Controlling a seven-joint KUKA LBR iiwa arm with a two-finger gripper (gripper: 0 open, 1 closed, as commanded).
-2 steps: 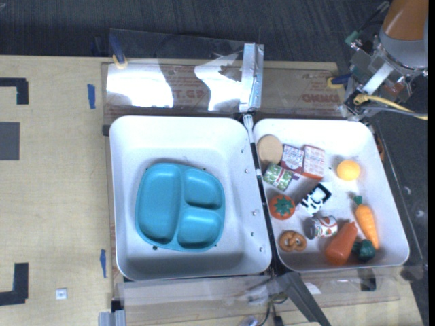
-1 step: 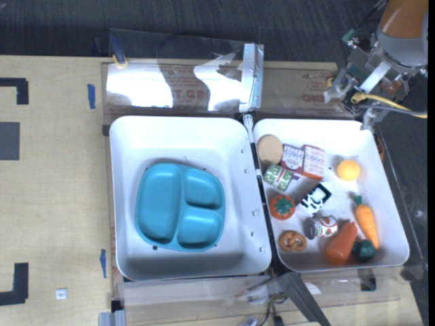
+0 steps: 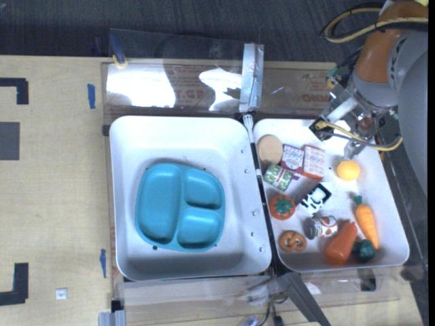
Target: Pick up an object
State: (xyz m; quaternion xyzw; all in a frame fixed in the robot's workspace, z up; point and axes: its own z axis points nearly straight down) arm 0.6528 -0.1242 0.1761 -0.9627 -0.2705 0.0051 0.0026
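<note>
Orange carrot (image 3: 367, 224) and a red pepper (image 3: 341, 242) lie at the right bin's (image 3: 397, 202) near edge; a yellow lemon (image 3: 349, 170) sits farther back. Beyond it the end effector (image 3: 358, 140) hovers; its state cannot be told.

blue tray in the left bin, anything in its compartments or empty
Empty: all three compartments of the blue tray show bare blue plastic. The toys lie in the right bin.
</note>
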